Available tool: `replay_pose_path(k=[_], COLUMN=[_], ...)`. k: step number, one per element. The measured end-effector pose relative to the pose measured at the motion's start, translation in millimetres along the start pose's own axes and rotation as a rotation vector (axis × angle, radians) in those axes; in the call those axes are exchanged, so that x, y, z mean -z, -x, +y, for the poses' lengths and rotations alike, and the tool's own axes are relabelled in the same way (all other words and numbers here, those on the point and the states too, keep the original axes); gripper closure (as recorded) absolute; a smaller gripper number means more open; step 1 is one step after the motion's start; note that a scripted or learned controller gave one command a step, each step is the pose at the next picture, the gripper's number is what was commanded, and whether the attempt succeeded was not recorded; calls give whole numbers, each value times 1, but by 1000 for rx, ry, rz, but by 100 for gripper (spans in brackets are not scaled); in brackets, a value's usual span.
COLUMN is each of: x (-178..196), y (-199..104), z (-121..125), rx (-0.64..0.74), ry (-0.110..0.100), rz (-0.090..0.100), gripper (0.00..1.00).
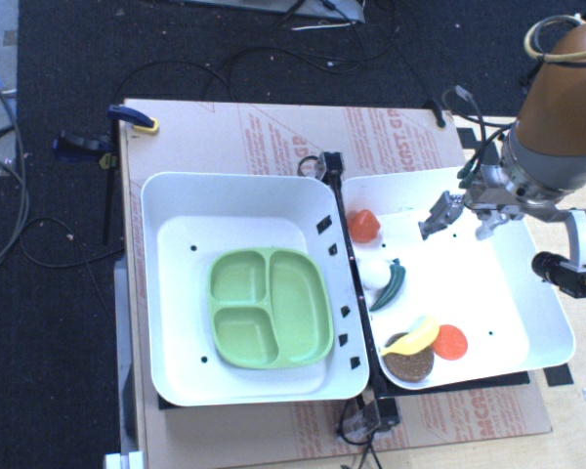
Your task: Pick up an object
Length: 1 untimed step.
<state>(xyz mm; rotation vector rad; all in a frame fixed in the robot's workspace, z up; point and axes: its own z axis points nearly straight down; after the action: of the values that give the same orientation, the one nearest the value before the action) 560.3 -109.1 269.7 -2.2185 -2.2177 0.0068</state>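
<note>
My pincer [461, 215] hangs over the right bin [527, 291], near its far edge, up off the floor; I see nothing between the fingers, and from this angle I can't tell if they're apart or together. All candidates sit along the right bin's left wall and near-left corner, likely pushed there, so any approach has a wall in the way. The orange-red ball [364, 226] is closest, by the far-left part of the wall: smooth, round, may roll out of a pinch. Below it, a white rounded piece [373, 274] touches a dark green curved piece [391, 283], glossy, looks like plastic; tight pair, hard to single out. Near-left corner: yellow banana-shaped piece [415, 337] lies across a brown disc [410, 363], with a flat red-orange round [450, 342] just beside; flat ones give little to grab. The left bin [166, 262] carries a pale green three-compartment tray [271, 308], matte, rounded corners, set in the middle. My judgement: the ball is the cleanest pick, standing apart from the rest.
</note>
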Motion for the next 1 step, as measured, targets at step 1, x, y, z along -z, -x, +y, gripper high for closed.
replay_pose_path(k=[1], x=[3], y=[0], z=[1], rx=[1], ry=[6], rz=[0], gripper=[0])
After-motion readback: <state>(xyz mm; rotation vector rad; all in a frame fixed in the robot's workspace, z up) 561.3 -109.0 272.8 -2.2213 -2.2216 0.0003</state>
